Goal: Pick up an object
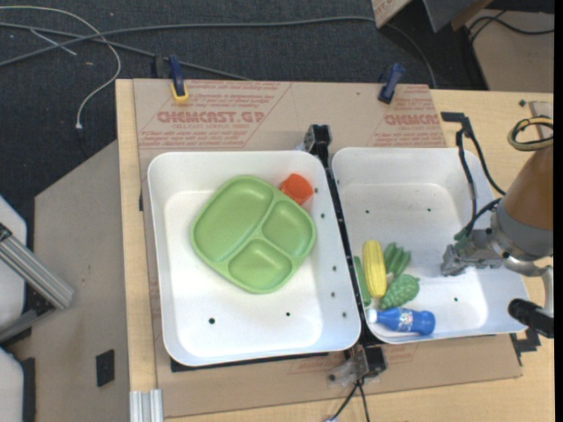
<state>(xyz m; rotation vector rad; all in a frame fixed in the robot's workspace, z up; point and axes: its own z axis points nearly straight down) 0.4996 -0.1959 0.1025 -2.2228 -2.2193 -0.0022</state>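
Note:
A green divided plate [253,232] lies in the left bin [176,315], with a small orange object [296,186] at its upper right edge. In the right bin [413,170], near the front left corner, lie a yellow corn cob [374,268], green leafy toy pieces [398,275] and a blue bottle [406,321]. My gripper [459,258] hangs low over the right bin's right side, well to the right of the corn and the green pieces. Nothing is visible between its fingers.
The arm's orange band and grey wrist [532,209] stand over the right bin's right rim. Black clips sit between the bins at the back [317,136] and the front [365,359]. Cables run along the bench's right side [471,161].

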